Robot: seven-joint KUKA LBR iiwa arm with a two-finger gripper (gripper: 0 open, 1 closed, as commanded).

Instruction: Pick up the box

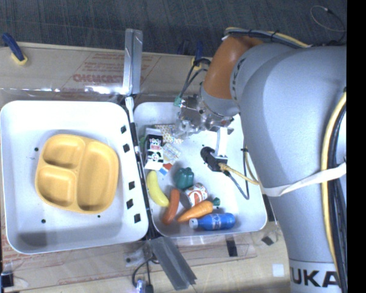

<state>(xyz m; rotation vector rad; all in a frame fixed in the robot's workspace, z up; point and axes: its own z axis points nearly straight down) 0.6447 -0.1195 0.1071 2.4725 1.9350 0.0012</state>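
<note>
At the near edge of the right bin (253, 221) lie a blue bottle (215, 221), 2 carrots (195, 210), a red can (197, 195) and a banana (156, 188). Farther back, the box (154, 151) lies by the bin's left wall. Just beyond it, the gripper (186, 126) hangs over the bin's far end; how far the jaws are open cannot be told. The left bin (18, 182) holds a yellow tray (77, 172).

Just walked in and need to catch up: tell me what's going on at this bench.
A grey KUKA arm reaches in from the right over the right-hand bin, its gripper low near the bin's far end. The box, a small printed carton, lies just beside it by the left wall. A banana, carrots and a blue bottle lie nearer. The left bin holds a yellow tray.
</note>
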